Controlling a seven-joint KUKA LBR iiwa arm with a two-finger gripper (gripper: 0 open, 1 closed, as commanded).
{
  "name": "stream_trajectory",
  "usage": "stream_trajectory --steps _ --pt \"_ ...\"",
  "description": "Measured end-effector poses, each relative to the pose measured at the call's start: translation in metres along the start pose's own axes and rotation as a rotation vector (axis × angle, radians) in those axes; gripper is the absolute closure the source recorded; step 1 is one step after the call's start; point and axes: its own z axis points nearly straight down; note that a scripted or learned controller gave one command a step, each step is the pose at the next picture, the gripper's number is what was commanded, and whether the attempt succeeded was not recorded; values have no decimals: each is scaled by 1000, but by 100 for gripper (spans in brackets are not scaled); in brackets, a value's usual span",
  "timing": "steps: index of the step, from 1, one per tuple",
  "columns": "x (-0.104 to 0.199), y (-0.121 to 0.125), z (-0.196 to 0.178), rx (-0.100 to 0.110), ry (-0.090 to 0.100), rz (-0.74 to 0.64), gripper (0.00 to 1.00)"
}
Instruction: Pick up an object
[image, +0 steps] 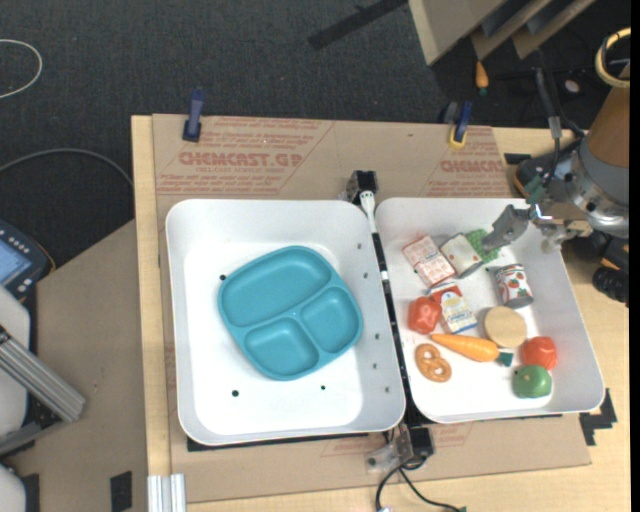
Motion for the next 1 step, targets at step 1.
stream_trajectory --steps 1 --pt "89 -39 -28 2 3 -7 0"
